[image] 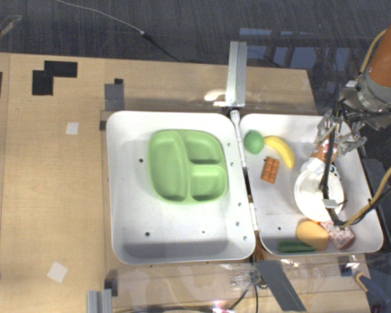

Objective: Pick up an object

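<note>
Objects: loose pieces lying in both bins, most of them in the right one.
Desk [45, 194]: pale wood, carrying both bins side by side.
Left bin [127, 233]: white and shallow, holding the green tray.
Right bin [280, 214]: white and shallow, holding the smaller pieces.
Arm [384, 77]: grey with an orange band, over the right bin's far right corner.
Green tray [186, 165]: divided into compartments, at the middle of the left bin.
White plate [309, 194]: right half of the right bin.
Pincer [332, 139]: above the plate's far rim; whether released or clenched cannot be told.
Banana [280, 150]: far part of the bin, just beside the green ball.
Orange fruit [311, 232]: near the front wall, below the plate.
Dark green piece [296, 246]: against the front wall, just beside the orange fruit.
Green ball [253, 141]: far left corner.
Brown block [270, 170]: just below the banana.
Pinkish piece [342, 238]: right of the orange fruit.
</note>
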`<state>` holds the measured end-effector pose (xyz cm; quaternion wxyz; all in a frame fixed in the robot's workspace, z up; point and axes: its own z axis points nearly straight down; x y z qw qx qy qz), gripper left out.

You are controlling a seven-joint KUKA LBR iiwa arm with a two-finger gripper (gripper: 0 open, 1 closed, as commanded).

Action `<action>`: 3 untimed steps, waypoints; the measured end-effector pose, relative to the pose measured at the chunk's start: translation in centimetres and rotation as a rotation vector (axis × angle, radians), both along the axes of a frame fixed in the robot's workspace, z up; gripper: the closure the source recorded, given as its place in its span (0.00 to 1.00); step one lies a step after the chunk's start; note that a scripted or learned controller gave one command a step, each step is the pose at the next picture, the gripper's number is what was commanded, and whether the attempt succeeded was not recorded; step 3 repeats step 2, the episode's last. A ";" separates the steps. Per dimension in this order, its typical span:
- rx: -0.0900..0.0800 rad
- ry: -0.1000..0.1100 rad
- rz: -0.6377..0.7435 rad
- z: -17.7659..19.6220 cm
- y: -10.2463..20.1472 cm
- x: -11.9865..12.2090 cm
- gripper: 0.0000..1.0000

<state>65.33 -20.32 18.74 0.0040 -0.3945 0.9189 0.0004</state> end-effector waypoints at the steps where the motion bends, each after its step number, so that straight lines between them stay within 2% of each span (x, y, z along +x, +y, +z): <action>1: -0.005 -0.007 0.224 6.9 -0.1 0.6 1.00; 2: -0.004 0.001 0.639 0.9 -0.1 -6.0 1.00; 3: -0.004 0.001 0.639 0.9 -0.1 -6.0 1.00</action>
